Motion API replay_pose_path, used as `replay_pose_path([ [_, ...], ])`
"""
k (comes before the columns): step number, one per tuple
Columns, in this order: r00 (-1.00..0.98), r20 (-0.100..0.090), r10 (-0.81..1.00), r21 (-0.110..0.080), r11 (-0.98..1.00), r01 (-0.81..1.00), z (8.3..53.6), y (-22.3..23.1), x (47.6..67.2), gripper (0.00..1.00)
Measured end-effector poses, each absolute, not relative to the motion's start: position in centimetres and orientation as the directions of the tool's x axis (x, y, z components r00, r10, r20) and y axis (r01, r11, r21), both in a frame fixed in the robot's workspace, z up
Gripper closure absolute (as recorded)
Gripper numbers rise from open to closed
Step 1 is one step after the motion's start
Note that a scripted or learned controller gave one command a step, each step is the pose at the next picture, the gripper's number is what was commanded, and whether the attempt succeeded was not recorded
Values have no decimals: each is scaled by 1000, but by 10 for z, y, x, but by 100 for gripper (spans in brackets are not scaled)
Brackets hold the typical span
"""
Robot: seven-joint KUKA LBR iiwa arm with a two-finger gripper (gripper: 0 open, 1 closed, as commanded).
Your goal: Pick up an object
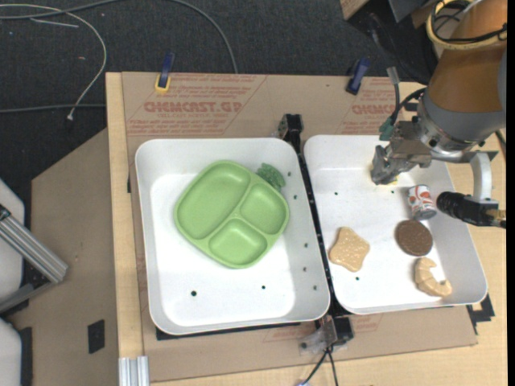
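Here, can just beside fingers, apart.

A brown cardboard sheet with red lettering lies under two white bins (left one, right one). Two blue clamps grip its far edge. Thin cables trail over dark carpet at far left. A metal rail sits at the left edge.

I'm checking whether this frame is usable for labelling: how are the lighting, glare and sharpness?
Camera view: even, soft overhead light, faint shadows under the green plate; mild glare washes out the white bins; small items like the can look slightly soft.
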State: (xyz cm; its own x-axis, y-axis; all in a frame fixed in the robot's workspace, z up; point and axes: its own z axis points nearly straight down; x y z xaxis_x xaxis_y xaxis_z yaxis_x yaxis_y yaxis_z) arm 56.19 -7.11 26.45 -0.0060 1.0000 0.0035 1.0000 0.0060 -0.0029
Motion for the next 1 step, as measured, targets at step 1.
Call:
replay_pose_path([
  [1, -6, 4, 1000, -4, 6, 1000, 248, -15, 560, 100],
])
